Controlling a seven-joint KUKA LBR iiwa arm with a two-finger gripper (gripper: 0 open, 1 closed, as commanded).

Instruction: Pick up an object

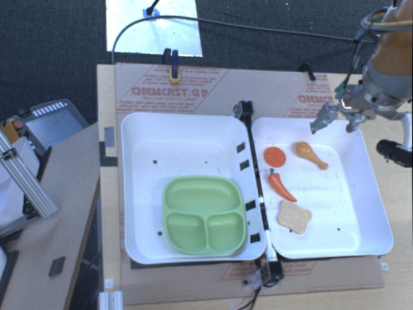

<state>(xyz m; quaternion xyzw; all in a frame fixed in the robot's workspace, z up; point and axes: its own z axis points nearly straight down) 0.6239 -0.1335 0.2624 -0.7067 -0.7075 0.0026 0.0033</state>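
While hanging over the far right corner of the right bin (361, 237), gripper (335, 122) spread apart w/ nothing between the two fingers (321, 119); both grey, pointing down at the bin's back rim. Grey wrist w/ orange band above, reaching in from the right.

Inside the right bin, four toy food items, all loose on the white floor:
- red tomato slice (275, 156), round, near the bin's left wall.
- chicken drumstick (310, 154), tan, just right of the tomato slice, lying at a slant; closest item to the gripper but apart from it.
- carrot (280, 185), orange-red, below the tomato slice, tip pointing down-right; green stub at top nearly touching the slice.
- bread slice (294, 217), beige, just below the carrot tip.

Inside the left bin (148, 141), green divided plate (204, 214) w/ three compartments, sitting toward the front right corner, close to the divider between bins.

Under both bins, clear-brown sheet (206, 86) printed in red w/ "CHEMCAST GP", repeated across; same lettering partly readable at right behind the gripper, cut off. Blue-and-yellow clamp (173, 66) on the sheet's back edge. Black cable (258, 26) arching across the dark carpet behind. Other print on sheet too small to read.
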